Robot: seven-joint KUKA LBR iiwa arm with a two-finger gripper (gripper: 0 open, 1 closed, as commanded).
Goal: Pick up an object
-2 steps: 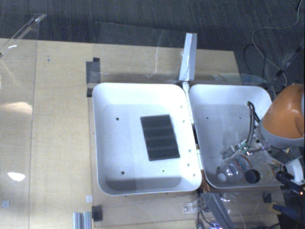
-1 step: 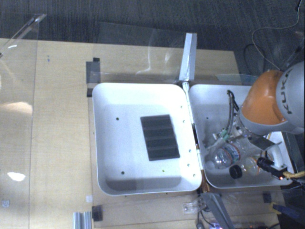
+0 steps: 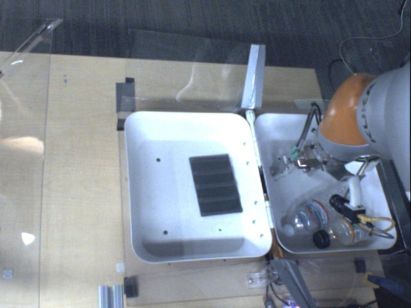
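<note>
Gripper (image 3: pixel 297 161) sits low in our right white plastic bin (image 3: pixel 275 133); we cannot tell its state. Near it lies a clear plastic bottle (image 3: pixel 307 215). Our left white bin (image 3: pixel 148 172) holds a dark ribbed rectangular pad (image 3: pixel 215 184).

My surface (image 3: pixel 70 191) of pale wood fills the left and middle of the frame. Dark grey carpet (image 3: pixel 160 5) runs across the top. A clear plastic sheet (image 3: pixel 26 140) covers the left side, catching soft white glare. A grey metal post (image 3: pixel 254 76) stands at upper centre, with black brackets (image 3: pixel 126 98) just left of centre.
</note>
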